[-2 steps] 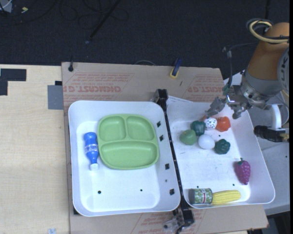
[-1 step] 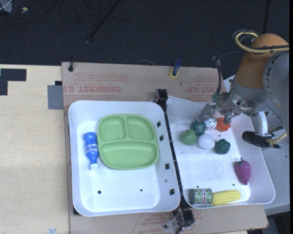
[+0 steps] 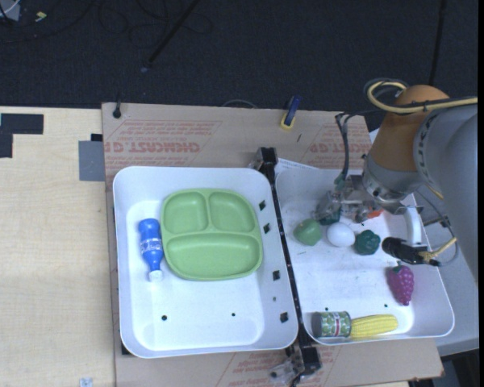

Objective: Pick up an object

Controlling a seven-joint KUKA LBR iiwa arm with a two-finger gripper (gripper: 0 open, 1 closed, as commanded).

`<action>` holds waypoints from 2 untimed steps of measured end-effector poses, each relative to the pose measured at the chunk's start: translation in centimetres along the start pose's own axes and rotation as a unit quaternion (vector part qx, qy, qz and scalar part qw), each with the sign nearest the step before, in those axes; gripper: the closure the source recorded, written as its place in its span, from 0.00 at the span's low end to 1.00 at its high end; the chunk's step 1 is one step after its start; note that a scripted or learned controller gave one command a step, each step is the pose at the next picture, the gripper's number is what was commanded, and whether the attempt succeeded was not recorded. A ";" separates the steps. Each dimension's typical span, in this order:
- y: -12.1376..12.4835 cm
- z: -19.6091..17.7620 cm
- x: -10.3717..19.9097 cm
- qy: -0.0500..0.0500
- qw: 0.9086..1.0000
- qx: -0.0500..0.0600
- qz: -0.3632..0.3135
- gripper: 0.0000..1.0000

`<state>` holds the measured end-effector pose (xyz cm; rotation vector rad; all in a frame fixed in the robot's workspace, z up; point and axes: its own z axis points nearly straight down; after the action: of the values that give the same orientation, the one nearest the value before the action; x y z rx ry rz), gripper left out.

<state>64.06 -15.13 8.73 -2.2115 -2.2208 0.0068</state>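
My gripper (image 3: 337, 210) hangs low over the upper part of the right bin (image 3: 436, 313), reaching in from the right. Just below it lie three small things in a row: a light green round piece (image 3: 309, 232), a white ball (image 3: 340, 235) and a dark green piece (image 3: 367, 242). The gripper is directly above the white ball and the light green piece; I cannot tell whether it touches either. Nothing shows between its tips.
Further down the right bin lie purple grapes (image 3: 402, 284), a yellow corn cob (image 3: 374, 325) and a small can (image 3: 332, 324). The left bin (image 3: 194, 329) holds a green divided plate (image 3: 211, 234) and a blue bottle (image 3: 150, 248). A black divider runs between the bins.
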 end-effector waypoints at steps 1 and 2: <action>0.0 -0.1 0.0 -0.001 1.000 -0.003 0.000 0.00; -0.3 -1.0 0.0 0.002 1.000 0.005 0.000 1.00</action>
<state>63.80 -15.13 9.72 -2.2061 -2.2135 0.0137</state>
